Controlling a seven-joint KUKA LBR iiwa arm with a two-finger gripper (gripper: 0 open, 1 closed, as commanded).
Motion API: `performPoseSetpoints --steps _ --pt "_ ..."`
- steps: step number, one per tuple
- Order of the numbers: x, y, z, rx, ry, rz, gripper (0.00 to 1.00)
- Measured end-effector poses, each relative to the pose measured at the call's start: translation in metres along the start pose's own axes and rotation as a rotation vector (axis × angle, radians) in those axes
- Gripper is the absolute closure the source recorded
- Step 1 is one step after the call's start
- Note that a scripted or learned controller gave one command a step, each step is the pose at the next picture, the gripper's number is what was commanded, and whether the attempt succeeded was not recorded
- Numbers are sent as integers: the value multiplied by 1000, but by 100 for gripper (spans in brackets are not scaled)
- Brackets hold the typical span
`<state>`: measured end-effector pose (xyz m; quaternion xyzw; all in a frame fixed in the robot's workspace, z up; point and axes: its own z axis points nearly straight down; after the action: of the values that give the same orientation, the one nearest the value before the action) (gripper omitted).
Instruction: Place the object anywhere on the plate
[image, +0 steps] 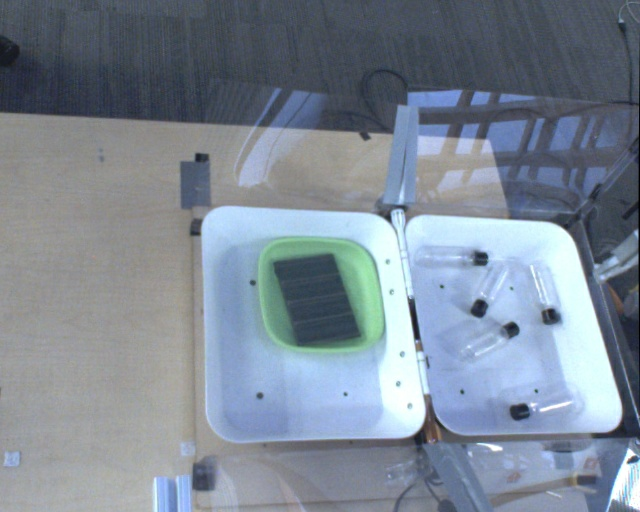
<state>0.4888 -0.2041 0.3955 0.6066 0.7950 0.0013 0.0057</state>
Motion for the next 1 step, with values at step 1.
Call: performPoseSetpoints --steps 1 --pt "-2 0 -14 -1 0 -286 0"
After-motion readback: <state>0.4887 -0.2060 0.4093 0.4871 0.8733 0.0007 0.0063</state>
